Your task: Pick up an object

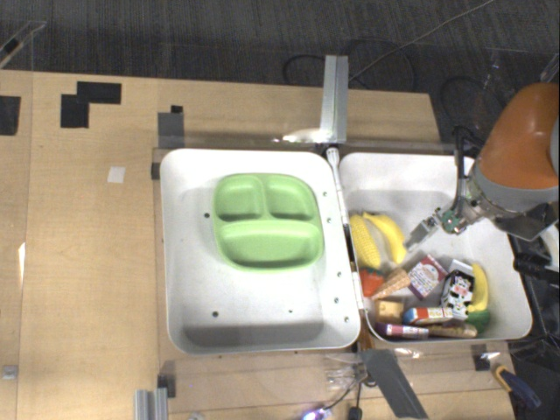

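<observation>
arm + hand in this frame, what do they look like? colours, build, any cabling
The arm comes in from the right: a bulky rounded orange band over a grey section. Below it, a narrow metallic-grey wrist ends in the hand, a small, slim, silvery piece with a touch of green at its base. Dark cables lie behind the bench, not visibly tied to the arm.

The light is bright and even, falling from above onto the table (79,261). The left bin (188,304) shows a soft grey shadow along its lower inside wall, and the green tray (265,220) casts only a faint one. A small patch of glare sits on the metal post (335,94) near the upper middle of the frame. The dark floor across the top stays dim. The orange arm (523,143) at the right edge looks soft and blurred, and the small things in the right bin (402,178) are grainy, with labels too small to read.
</observation>
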You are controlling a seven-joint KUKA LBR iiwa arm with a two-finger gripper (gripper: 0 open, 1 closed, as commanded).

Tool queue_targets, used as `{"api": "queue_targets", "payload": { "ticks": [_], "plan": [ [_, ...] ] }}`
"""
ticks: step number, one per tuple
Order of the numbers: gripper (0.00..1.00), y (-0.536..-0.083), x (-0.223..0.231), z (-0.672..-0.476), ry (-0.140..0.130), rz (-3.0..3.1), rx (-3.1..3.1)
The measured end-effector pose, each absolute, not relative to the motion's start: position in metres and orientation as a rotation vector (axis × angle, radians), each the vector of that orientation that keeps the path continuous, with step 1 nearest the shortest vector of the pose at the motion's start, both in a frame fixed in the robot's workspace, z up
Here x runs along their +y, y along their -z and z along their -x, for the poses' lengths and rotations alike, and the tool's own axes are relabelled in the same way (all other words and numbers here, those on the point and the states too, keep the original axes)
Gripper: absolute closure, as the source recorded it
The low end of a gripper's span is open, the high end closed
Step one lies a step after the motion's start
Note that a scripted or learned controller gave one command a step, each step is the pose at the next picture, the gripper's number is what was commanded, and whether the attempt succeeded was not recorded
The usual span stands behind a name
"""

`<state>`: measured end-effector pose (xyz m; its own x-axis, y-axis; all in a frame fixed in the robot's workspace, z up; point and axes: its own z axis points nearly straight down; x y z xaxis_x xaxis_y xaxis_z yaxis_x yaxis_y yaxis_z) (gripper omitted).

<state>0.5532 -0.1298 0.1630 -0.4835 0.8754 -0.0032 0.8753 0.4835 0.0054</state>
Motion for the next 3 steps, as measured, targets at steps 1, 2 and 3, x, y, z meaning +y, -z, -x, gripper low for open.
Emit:
{"api": "queue_targets", "payload": {
  "ticks": [1,2,3],
  "plan": [
    [0.00,-0.096,-0.103,-0.567,-0.005,-1.375,2.816],
    [1.00,-0.108,-0.102,-0.569,-0.012,-1.374,2.810],
    [1.00,-0.208,-0.050,-0.582,-0.006,-1.645,2.670]
  ]
}}
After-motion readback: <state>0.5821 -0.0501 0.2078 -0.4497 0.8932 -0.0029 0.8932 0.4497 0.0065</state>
